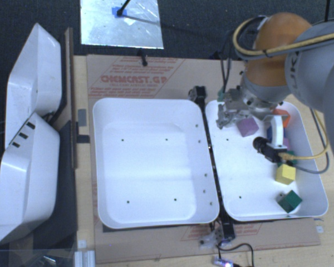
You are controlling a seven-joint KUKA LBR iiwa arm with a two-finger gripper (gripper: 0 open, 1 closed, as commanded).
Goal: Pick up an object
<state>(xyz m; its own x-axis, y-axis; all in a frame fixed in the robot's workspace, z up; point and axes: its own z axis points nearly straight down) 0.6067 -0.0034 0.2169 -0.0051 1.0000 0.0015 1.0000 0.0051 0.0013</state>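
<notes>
Blocks (purple point(247, 127), yellow point(285, 174), green point(290, 201)) lie in the right bin point(250, 204). Claw point(227, 115) hovers beside the purple one; its grip I cannot tell.

I see two shallow white plastic bins, the left bin point(150, 166) and the right bin point(250, 188), on a tan cardboard sheet point(136, 77) printed with red lettering. In the right one I make out a purple block point(247, 127), a yellow cube point(285, 174), and a dark green cube point(290, 201). The arm point(306, 54) is grey with an orange band point(278, 43). A shiny silver foil square point(121, 15) carries a small blue mark.
</notes>
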